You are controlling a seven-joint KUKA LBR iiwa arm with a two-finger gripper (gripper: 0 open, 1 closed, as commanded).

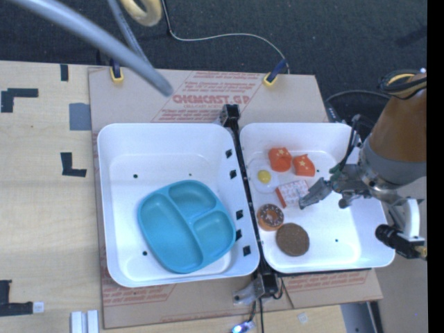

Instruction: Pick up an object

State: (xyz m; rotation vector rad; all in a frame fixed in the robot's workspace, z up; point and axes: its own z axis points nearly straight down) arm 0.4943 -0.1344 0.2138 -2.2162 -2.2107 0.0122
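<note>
The right bin (347, 252) holds several small items. Two orange-red pieces (280, 159) (303, 165) lie at the back, with a fried-egg toy (263, 177) beside them. A pink-and-white packet (291, 188) sits mid-bin, a sprinkled donut (270, 216) lies in front of it, and a brown round cookie (293, 239) is nearest the front. My gripper (323, 200) hangs over the middle of this bin, just right of the packet. Its fingers are spread, and one dark fingertip (305, 200) is close to the packet's right edge. Nothing sits between the fingers.
The left bin (118, 151) contains a blue divided plate (186, 224). A black divider (241, 186) runs between the bins. The arm's grey and orange body (399, 137) stands over the right bin's right wall. A grey pole (83, 26) crosses the top left.
</note>
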